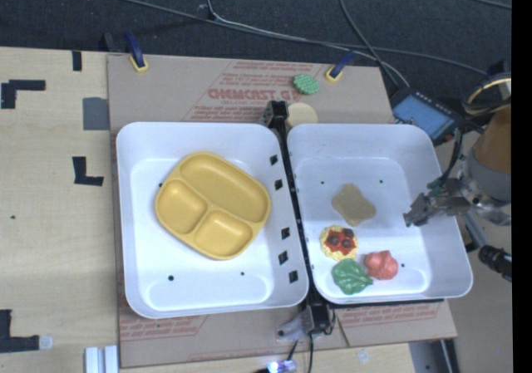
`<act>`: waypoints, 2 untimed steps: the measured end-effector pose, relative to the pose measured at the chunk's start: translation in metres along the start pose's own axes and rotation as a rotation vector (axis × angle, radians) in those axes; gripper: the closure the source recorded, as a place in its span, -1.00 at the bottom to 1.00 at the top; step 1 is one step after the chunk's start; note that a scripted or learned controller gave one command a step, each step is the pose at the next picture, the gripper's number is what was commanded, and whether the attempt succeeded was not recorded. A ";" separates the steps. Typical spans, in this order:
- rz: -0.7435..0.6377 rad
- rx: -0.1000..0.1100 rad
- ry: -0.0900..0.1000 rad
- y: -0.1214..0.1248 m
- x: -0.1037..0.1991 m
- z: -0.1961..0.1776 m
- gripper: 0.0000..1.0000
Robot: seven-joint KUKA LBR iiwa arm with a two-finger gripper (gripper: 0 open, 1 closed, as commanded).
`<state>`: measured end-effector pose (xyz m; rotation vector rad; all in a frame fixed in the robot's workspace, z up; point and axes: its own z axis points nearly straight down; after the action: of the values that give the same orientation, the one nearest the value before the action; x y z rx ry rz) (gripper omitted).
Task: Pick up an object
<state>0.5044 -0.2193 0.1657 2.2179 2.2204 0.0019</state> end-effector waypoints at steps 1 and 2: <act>0.000 0.000 -0.001 0.000 -0.002 -0.062 1.00; 0.000 0.003 0.001 0.000 -0.002 -0.060 1.00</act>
<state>0.5045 -0.2212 0.2262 2.2202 2.2225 -0.0006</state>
